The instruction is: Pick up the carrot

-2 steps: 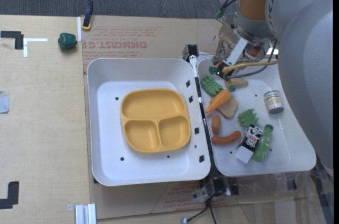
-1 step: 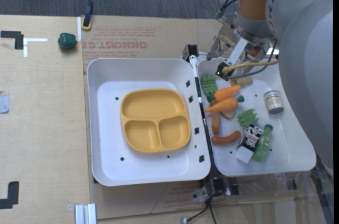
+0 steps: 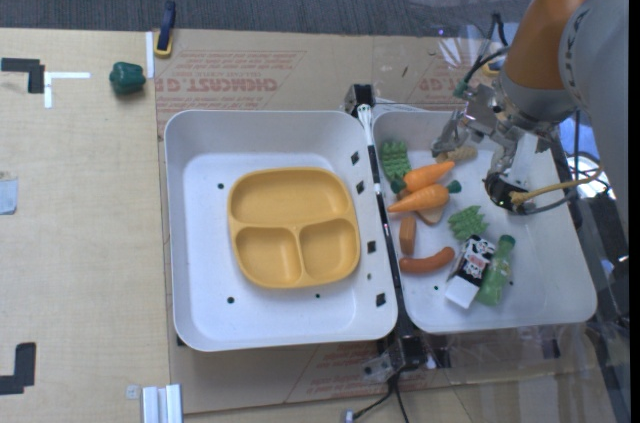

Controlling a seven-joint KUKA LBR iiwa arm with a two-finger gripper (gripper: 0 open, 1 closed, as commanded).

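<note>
The jaws (image 3: 462, 133) hang over the far part of the right bin (image 3: 560, 301), and whether they stand open or closed cannot be told from this slanted view; nothing shows clearly between them. A small tan object (image 3: 461, 152) lies just beneath them, too blurred to name. From there, at about seven o'clock, two carrots lie near the bin's left wall: the upper carrot (image 3: 431, 174) with a green tip pointing toward three o'clock, and the lower carrot (image 3: 420, 199) just beside it, close enough that they may be touching. At nine o'clock from the upper one sits a green leafy piece (image 3: 394, 157). Further toward six o'clock lie two sausages (image 3: 426, 262), a green bottle (image 3: 497, 273) and a small carton (image 3: 472, 268). The left bin (image 3: 190, 211) holds a yellow divided plate (image 3: 294, 226). The carrots look like light, stiff, smooth plastic toys, so they could slip; closing across the thick middle, at right angles to the length, seems safest.
</note>
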